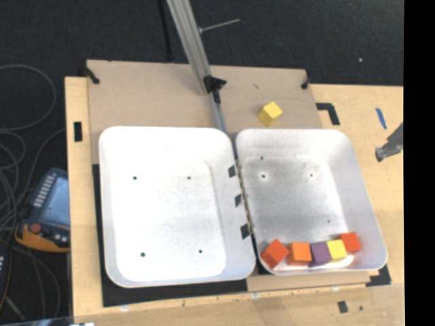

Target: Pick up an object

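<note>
Blocks along right bin's near wall, wooden bench, black floor, pincer state unclear

Five blocks line the right bin's near wall.

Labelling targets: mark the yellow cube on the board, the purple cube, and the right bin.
yellow cube on the board [270, 113], camera view, top face
purple cube [320, 252], camera view, top face
right bin [357, 156], camera view, right rim
</note>
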